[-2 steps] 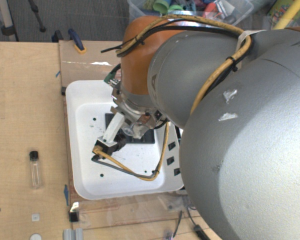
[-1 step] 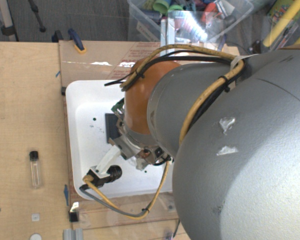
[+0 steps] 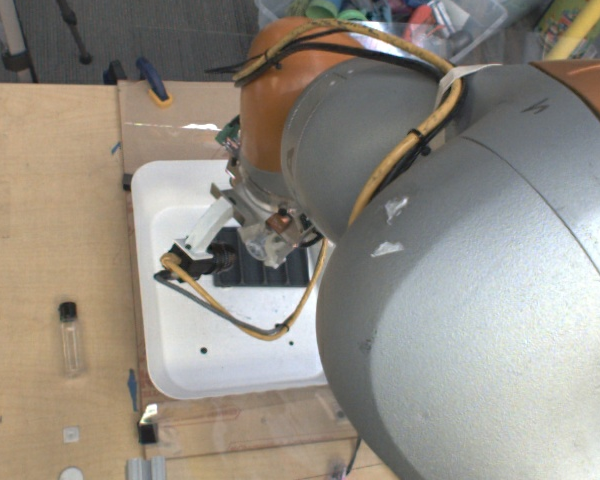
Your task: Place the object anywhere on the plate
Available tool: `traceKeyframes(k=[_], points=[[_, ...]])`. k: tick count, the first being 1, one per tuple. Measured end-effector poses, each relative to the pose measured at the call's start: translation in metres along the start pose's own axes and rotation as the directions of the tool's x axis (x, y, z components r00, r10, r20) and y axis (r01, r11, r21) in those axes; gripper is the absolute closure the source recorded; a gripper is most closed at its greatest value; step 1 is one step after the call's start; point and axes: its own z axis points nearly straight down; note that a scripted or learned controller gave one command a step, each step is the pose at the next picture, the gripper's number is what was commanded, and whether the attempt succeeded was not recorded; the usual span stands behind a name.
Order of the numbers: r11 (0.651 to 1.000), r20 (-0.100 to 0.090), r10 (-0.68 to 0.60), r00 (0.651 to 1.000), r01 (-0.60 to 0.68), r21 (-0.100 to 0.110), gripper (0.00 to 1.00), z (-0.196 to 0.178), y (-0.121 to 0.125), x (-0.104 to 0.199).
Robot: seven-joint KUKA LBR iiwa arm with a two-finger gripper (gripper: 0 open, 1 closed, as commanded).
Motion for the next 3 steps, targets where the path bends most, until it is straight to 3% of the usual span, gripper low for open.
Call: traceKeyframes(k=[1,2,3], points=[[1.0,0.0,0.001,1.0,-0.001,0.0,0.0,0.0,0.0,0.0],[0.992,0.002,0.123,0.992,-0.123,0.0,0.0,0.119,-0.044,-0.063],[0.992,0.003,0.126,0.992,-0.126,0.0,1.0,0.11,-0.044,-0.063]])
